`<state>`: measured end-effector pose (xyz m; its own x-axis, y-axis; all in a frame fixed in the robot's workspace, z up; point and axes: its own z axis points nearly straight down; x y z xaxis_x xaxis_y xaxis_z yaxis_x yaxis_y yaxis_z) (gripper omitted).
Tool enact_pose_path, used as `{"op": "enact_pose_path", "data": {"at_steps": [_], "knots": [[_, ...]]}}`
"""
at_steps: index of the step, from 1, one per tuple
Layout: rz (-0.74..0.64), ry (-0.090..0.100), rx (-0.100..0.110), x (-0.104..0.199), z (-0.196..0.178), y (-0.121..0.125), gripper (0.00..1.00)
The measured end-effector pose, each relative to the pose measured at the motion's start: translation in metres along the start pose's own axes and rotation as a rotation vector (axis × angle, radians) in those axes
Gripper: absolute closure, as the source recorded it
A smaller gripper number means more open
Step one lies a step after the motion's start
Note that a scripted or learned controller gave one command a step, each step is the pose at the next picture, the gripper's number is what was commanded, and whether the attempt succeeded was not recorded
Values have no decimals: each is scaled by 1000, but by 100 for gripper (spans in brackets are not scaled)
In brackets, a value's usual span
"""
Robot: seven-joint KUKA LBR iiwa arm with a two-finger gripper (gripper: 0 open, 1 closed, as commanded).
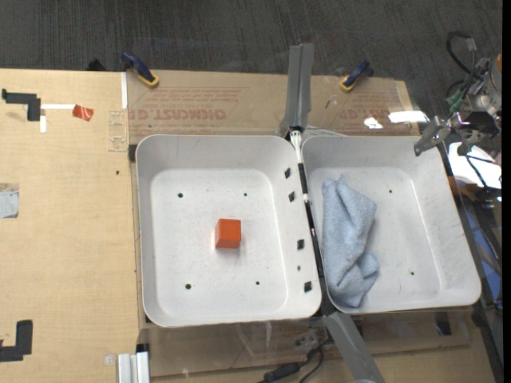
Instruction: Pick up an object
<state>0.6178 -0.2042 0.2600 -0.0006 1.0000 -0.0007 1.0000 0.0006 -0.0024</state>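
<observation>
Cardboard covers the bench [64, 214] under your two white bins. Your gripper [435, 136] sits at the far right corner of the right bin [431, 238], apparently above the rim; whether its jaws are spread or pressed together, you cannot tell. An orange cube [228, 234] rests near the middle of the left bin [160, 214], well apart from every wall. A grey-blue cloth [350, 242] lies crumpled along the right bin's left wall, leaving its right half open.
</observation>
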Motion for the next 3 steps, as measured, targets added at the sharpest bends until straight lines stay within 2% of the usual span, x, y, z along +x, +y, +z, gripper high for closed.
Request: {"op": "enact_pose_path", "data": {"at_steps": [1, 2, 3], "knots": [[156, -1, -2, -15, -39, 36, 0], [-33, -2, -2, -4, -120, 6, 0], [150, 0, 0, 47, -140, -37, 0]]}}
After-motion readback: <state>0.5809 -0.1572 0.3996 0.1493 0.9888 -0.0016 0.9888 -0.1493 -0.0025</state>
